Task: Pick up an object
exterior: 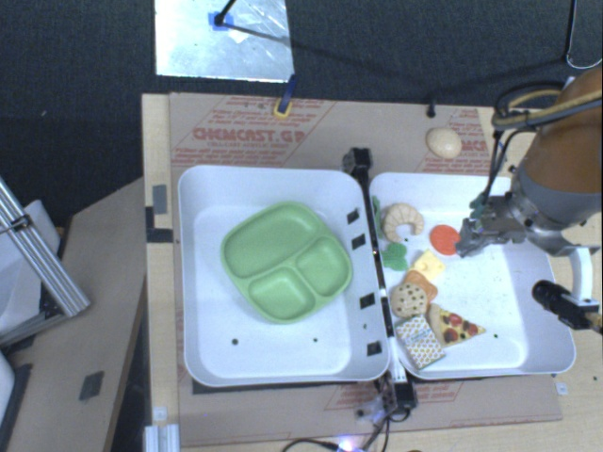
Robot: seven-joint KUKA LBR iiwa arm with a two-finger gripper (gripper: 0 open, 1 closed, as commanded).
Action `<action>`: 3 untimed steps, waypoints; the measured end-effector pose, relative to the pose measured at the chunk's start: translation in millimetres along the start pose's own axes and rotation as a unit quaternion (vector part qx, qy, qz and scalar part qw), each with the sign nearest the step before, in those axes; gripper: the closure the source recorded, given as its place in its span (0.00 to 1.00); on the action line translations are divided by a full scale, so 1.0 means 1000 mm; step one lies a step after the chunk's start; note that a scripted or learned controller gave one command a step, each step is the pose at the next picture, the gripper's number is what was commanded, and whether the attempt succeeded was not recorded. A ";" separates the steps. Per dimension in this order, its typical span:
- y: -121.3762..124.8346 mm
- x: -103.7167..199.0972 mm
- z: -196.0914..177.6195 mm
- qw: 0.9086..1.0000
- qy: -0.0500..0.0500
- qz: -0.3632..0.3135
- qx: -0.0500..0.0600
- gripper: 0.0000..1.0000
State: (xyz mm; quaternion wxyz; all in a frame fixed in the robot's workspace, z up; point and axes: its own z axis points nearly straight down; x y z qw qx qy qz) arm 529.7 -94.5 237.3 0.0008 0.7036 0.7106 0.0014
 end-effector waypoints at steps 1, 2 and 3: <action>0.016 0.048 0.007 1.000 0.000 0.000 0.000 1.00; 0.011 0.107 0.004 1.000 0.000 0.000 0.001 1.00; 0.014 0.142 0.024 1.000 0.000 0.001 0.002 1.00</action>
